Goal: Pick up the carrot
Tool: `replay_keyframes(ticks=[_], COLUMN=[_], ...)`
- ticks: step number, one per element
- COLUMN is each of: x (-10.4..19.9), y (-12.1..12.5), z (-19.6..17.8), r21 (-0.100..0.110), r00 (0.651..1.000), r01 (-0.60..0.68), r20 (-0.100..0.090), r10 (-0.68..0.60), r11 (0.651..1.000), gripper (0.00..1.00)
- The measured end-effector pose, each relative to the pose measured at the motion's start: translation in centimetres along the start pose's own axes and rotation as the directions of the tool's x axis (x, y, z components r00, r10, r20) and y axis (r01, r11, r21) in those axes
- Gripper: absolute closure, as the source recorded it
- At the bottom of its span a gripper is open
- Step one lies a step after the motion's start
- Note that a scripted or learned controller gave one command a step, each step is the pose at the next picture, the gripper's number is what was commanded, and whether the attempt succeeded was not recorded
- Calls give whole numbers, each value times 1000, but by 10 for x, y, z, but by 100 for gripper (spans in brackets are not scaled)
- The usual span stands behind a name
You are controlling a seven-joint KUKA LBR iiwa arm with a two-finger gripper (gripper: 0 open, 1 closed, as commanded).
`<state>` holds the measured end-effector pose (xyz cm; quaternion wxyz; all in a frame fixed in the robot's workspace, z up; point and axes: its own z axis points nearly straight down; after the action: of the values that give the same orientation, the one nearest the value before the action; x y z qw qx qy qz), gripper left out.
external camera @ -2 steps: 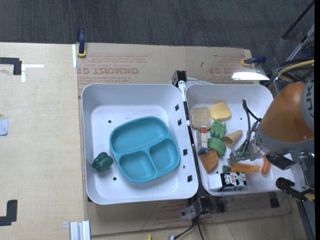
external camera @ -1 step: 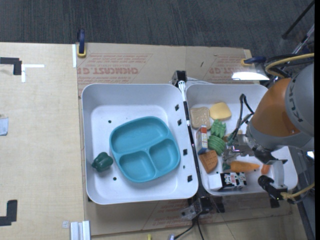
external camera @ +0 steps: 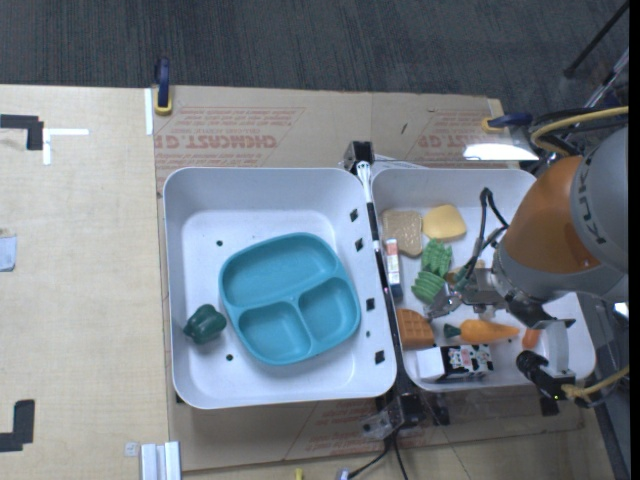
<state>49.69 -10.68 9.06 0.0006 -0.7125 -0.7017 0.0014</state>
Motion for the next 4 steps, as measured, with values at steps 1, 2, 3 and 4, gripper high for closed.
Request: replay_keyframes(ticks=[1, 2, 3, 4], x=[10, 10, 38, 38], y=[-19, -17, 32, 32], z=[-1, -10, -101, -101], r21=[-2, -6, -2, -2], r00=[919, 921, 980, 980], r01=[394, 389, 200, 201], r20=[-1, 1, 2, 2], r10=[-394, -389, -200, -201], r11=[919, 921, 980, 980], gripper=[0, 100, 100, 0])
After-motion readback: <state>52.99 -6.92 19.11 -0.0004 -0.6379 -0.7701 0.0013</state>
